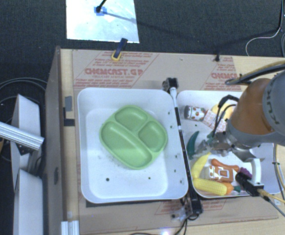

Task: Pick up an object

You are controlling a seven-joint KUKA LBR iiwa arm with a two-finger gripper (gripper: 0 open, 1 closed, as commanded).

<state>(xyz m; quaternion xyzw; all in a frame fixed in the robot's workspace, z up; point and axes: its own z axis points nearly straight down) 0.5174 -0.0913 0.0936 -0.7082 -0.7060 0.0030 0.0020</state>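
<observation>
The candidate objects lie in the right bin [253, 192], whose visible floor is crowded with small items. A yellow corn cob [213, 185] rests along the bin's 6 o'clock wall, and a small orange-and-white box [219, 172] lies just above it, touching or nearly touching. A curved yellow piece [199, 163] sits at 9 o'clock from the box, and a dark green item [192, 142] lies at 11 o'clock from that piece, close to the divider between the bins. A brown-and-white package [196, 113] sits near the bin's 12 o'clock wall, with a pale pink-and-yellow item [211, 116] just beside it at 3 o'clock. A dark purple object [243, 179] lies at 3 o'clock from the box. The gripper [215, 145] is low over the centre of this bin, between the package and the box; whether its jaws are spread or pressed together cannot be told, and no object is seen between them. The grey arm [279, 106], with its orange band [252, 109], enters from 3 o'clock and covers much of the bin. The left bin [96, 180] holds a green divided plate [133, 136] with three compartments, lying near its centre. Both bins rest on a brown cardboard sheet [132, 67] with red lettering.
</observation>
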